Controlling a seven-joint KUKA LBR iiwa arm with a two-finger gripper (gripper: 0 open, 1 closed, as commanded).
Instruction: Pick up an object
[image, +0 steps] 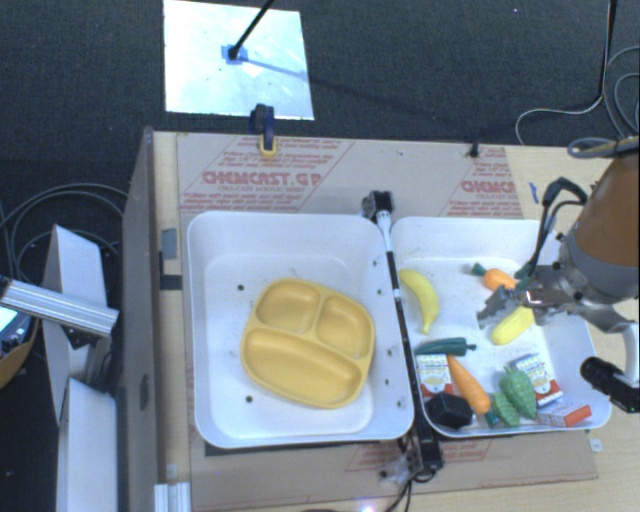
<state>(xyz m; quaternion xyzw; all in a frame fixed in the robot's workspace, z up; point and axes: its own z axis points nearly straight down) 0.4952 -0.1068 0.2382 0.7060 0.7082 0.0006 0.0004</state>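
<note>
The arm (610, 235) reaches in from the right over the right bin (455, 250), 1 of 2 white bins side by side on the tabletop (300, 160). Its hand (520, 305) sits low in that bin, right at a yellow lemon (514, 325), with a small orange piece (497, 279) just above it. Whether the hand is open, closed or gripping the lemon cannot be told; the metal parts blur together there.

Further left in the same bin lies a banana (421, 297). Below it sit a green marker (445, 346), a carrot (467, 384), a black lump (449, 409), a green leafy toy (518, 394) and 2 small cartons (432, 372).

The left bin (215, 300) holds a yellow divided tray (308, 342) with 3 compartments.
</note>
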